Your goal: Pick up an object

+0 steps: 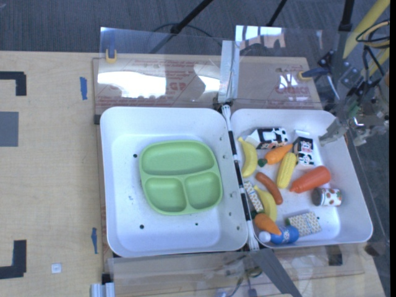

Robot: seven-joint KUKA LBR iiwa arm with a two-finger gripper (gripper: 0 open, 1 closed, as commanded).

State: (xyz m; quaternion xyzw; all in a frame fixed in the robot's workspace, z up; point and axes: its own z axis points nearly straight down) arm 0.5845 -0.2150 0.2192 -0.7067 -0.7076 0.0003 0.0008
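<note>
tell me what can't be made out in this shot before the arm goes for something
- Gripper, camera view: sits among cables at the right edge, too cluttered and small to tell open from shut.
- Blue object at the right bin's near rim: too small to identify.
- Wrapped bar by the divider: label too small to read.
- Small round item beside the large carrot: blurred, unidentifiable.

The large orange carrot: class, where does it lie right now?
The large orange carrot lies in the right bin, toward its right side, between the corn cob and the spotted cup.
</note>
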